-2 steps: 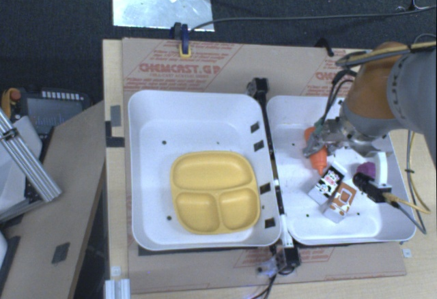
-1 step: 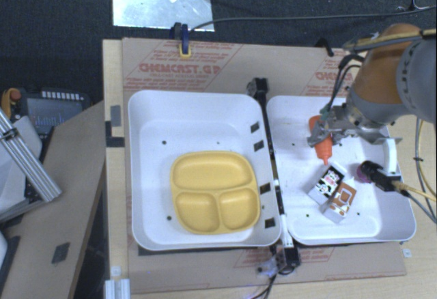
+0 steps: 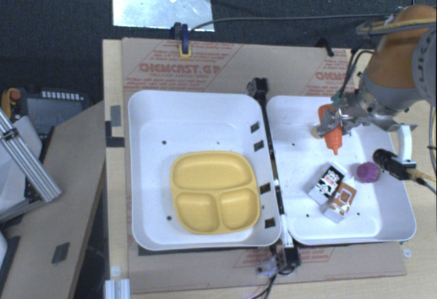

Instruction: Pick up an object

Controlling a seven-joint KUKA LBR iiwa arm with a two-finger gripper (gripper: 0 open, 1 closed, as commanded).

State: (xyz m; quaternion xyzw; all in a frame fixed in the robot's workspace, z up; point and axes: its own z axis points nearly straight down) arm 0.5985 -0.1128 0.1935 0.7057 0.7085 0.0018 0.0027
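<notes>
Bins of shallow white plastic sit side by side on the worktop point(image 3: 112, 72), over a brown sheet point(image 3: 287, 65) printed in red. The left bin point(image 3: 150, 127) holds a yellow divided tray point(image 3: 215, 192), lying flat toward the near side, its three hollows facing up. The right bin point(image 3: 300, 175) holds three loose things. An orange carrot-shaped piece point(image 3: 334, 142) is in the far half, its narrow tip pointing toward the near rim. A small purple lump point(image 3: 368, 171) lies toward the right wall. A small printed packet point(image 3: 333, 190), white, black and brown, rests near the middle, just left of the purple lump and apart from it. The grey arm point(image 3: 403, 59) with its orange band reaches in from the right, and the claw point(image 3: 336, 117) is right at the upper end of the carrot-shaped piece, overlapping it from this angle. Whether the claw is spread or pressed together cannot be told, nor whether it grips that piece or merely stands over it.
</notes>
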